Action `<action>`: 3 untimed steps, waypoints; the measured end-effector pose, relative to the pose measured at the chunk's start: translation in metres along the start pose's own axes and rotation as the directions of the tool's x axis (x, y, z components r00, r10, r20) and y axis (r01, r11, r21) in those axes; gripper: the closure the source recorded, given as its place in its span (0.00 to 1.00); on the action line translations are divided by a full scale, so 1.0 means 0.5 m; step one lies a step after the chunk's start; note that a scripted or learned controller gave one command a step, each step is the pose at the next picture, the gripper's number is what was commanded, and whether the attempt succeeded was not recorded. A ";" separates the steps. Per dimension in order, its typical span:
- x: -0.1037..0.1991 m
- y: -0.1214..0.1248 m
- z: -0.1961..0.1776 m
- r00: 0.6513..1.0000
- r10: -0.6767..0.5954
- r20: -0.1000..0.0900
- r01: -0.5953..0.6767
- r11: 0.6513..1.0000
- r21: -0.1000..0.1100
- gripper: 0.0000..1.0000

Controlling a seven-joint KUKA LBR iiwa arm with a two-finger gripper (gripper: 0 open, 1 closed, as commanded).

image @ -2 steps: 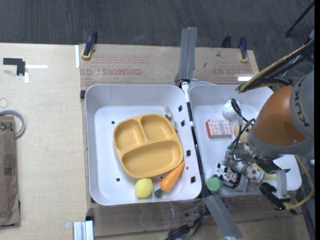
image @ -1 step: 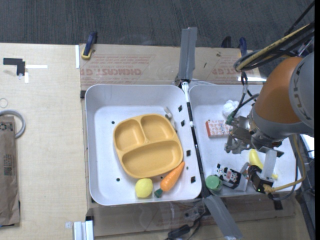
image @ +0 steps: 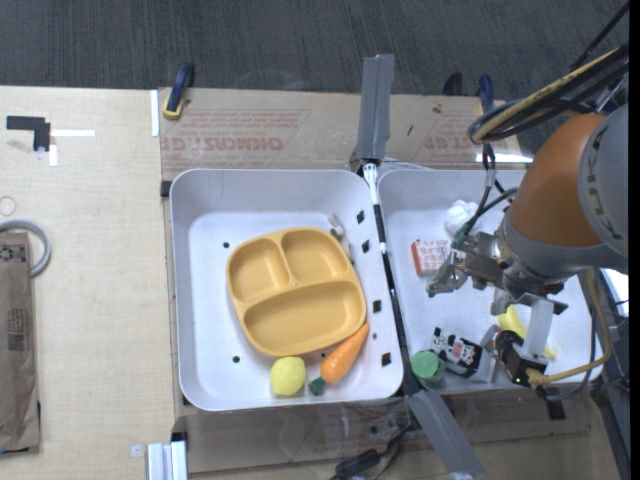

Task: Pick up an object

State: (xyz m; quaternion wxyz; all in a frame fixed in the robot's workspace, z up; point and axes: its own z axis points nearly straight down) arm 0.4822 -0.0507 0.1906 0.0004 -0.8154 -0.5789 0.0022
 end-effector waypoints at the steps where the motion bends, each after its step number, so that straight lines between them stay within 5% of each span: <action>1: -0.049 0.005 0.001 0.999 -0.041 0.000 0.041 0.999 0.002 0.00; 2: -0.031 0.166 0.189 0.990 0.139 -0.004 -0.139 0.990 -0.008 0.00; 3: -0.090 0.108 0.075 0.994 0.113 -0.001 -0.113 0.994 0.000 0.00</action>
